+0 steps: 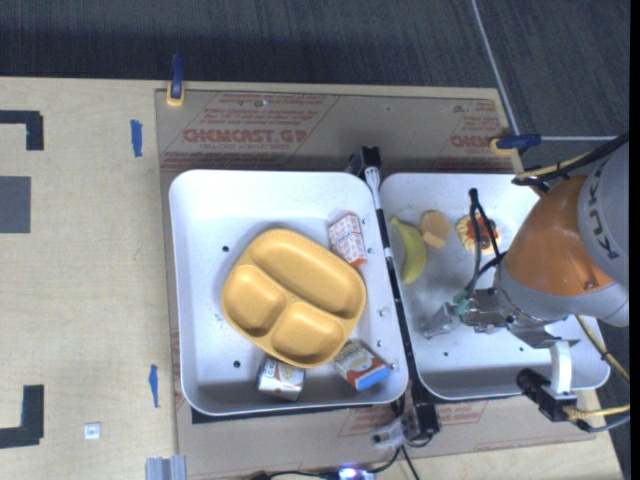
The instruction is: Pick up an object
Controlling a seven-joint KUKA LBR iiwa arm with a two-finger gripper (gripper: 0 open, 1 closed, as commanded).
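My gripper (437, 323) hangs low over the floor of the right bin (500, 380), near its left wall, on the grey arm with the orange band (555, 248). A yellow banana-shaped piece (409, 247) lies at the back left of that bin, above the gripper and apart from it. Beside the banana sit a small tan round piece (435, 228) and a red and yellow item (474, 232), the latter partly behind a black cable. I see nothing held in the gripper.
The left bin (200, 268) holds a large yellow divided plate (292, 294), a red and white carton (346, 238) at its upper right, and two small cartons (281, 378) (363, 365) at the front. A black divider rail (385, 258) runs between the bins.
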